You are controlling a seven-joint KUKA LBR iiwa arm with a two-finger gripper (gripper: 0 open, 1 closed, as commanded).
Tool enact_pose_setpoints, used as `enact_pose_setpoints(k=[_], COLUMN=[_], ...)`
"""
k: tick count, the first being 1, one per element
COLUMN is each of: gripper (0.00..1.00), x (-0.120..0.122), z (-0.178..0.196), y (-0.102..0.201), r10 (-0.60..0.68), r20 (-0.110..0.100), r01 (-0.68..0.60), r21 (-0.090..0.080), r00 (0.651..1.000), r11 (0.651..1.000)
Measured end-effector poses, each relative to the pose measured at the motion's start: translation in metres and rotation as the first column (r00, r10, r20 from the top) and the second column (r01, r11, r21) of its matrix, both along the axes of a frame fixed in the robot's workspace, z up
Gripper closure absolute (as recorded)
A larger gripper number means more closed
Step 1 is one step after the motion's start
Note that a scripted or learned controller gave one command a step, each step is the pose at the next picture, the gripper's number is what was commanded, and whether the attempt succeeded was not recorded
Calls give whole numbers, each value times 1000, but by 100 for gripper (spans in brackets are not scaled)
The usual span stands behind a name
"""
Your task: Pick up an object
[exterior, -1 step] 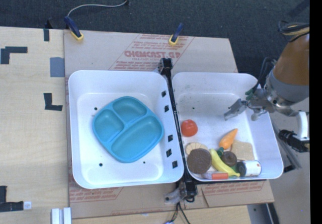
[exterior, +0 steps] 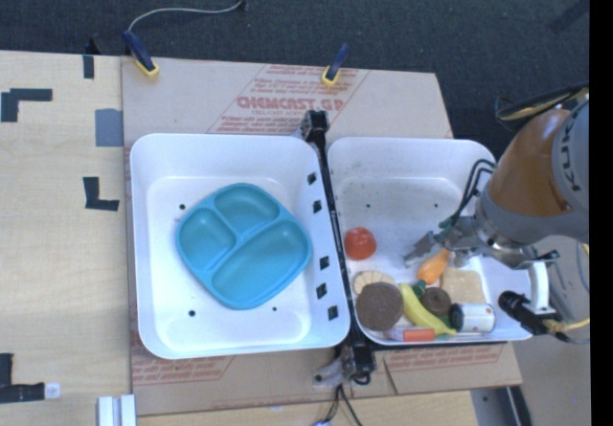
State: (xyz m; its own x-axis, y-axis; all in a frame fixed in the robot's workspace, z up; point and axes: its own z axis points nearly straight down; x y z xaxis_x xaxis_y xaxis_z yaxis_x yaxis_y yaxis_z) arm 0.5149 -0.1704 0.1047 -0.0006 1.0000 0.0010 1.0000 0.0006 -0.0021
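Although an orange carrot-like piece (exterior: 433, 268) lies right at the tip of the gripper (exterior: 428, 249), nothing can be seen raised off the bin floor, so I judge the pick as not yet made: the approach looks done, while the grasp and the lift are left. Whether the pincer is apart or together cannot be told from this slanted view. The carrot-like piece sits in the right bin (exterior: 402, 161), low in it and towards its near edge, touching or just beside a pale bread slice (exterior: 464, 286). Around it crowd a yellow banana (exterior: 421, 308), a brown round cookie (exterior: 379, 304), a smaller dark round item (exterior: 438, 301) and a white cylinder with a dark cap (exterior: 473, 318); a red tomato (exterior: 360, 243) rests apart, nearer the divider. The left bin (exterior: 153, 223) holds a blue sectioned plate (exterior: 244, 244).
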Motion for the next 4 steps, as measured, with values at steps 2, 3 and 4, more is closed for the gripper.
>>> enact_pose_setpoints(k=[2,3,4], gripper=[100,0,0], x=[-27,-27,40], z=[-6,-6,-18], y=[16,17,45], r10=[-1,0,1], r20=[16,15,8], r01=[1,0,-1], r21=[-8,-6,-3], r00=[1000,1000,1000], r11=[1000,1000,1000])
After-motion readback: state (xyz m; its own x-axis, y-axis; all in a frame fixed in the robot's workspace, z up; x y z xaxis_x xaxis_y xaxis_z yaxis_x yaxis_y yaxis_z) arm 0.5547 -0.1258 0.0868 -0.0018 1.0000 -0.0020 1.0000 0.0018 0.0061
